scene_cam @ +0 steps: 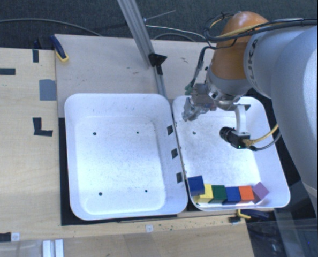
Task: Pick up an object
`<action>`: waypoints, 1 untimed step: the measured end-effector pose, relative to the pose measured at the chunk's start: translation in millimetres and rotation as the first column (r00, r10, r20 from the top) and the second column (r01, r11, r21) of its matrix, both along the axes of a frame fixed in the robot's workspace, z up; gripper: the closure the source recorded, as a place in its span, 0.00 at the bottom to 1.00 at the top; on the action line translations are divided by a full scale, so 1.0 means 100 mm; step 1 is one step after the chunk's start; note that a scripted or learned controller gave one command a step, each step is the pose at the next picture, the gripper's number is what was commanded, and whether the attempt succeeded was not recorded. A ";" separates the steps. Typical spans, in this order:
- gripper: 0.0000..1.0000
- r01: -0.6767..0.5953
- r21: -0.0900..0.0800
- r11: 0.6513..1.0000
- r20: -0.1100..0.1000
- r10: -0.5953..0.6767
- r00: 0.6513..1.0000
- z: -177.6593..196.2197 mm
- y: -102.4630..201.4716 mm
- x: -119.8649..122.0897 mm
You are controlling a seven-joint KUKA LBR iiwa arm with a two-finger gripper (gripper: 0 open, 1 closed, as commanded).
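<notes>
My hand (191,111) hangs over the right bin (223,159), up at its eleven o'clock corner, and carries nothing; I cannot tell how wide it stands. The blocks sit well apart from it, in a row along the bin's six o'clock wall: a blue block (195,184) stacked on a yellow one (205,196), then green (219,193), blue, orange (246,193) and purple (260,189). I judge I'm at the approach: next, travel toward six o'clock, centre over one block, and descend.
</notes>
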State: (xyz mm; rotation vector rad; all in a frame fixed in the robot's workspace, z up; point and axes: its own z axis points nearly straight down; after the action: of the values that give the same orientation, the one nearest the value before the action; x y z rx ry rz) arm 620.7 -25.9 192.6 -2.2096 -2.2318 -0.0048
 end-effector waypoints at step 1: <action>1.00 0.005 0.000 1.000 -0.002 -0.005 1.000 0.57 0.39 -0.84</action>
State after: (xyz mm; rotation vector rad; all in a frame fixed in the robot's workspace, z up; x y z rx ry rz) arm 537.1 13.1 249.5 -2.2139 -2.2259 -0.0024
